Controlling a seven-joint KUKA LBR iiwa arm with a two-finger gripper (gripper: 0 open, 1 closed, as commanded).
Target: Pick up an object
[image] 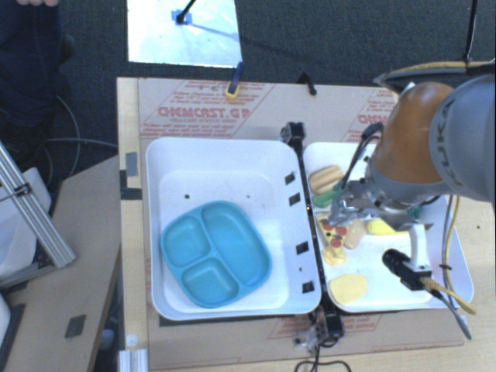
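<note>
Toys crowd the right bin [457, 273]: a tan bread-like piece [325, 178] toward its upper left, a yellow disc [348, 287] near the bottom edge, a yellow piece [381, 227] mid-bin. Centre-right in the frame, the gripper [339, 211] hangs low just below the bread piece; whether it is clenched cannot be told. A blue divided tray [215, 251] lies in the left bin [174, 169].

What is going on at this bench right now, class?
A grey robot arm reaches in over the right bin, its gripper down among a heap of small toy foods. Nothing can be seen between its fingers. A yellow piece lies apart near the front. The left bin holds a blue divided tray, untouched.
</note>
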